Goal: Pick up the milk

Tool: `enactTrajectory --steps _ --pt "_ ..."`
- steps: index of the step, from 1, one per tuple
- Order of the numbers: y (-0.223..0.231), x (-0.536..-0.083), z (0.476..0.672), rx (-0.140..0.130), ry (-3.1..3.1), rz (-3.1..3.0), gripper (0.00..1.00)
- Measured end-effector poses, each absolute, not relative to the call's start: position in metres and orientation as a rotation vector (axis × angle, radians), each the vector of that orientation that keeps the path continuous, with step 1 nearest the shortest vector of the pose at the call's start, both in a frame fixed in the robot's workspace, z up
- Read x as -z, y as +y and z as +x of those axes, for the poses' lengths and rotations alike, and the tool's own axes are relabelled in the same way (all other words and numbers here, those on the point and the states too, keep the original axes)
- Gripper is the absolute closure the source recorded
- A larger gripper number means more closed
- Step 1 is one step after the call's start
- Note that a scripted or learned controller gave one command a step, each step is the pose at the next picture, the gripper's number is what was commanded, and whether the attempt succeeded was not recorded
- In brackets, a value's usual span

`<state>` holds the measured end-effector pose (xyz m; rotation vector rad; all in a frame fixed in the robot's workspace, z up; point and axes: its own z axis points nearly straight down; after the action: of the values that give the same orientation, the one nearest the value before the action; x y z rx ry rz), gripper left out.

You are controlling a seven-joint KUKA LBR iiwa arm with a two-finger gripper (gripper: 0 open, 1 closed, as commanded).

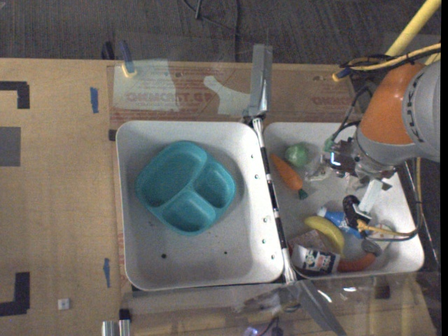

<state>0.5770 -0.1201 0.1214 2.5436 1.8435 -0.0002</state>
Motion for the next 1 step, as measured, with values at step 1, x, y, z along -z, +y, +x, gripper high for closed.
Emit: enactTrajectory --steps 1 --pt "-0.1635 -0.0865 0.6591 -0.002 1.976 2.438 0.00"
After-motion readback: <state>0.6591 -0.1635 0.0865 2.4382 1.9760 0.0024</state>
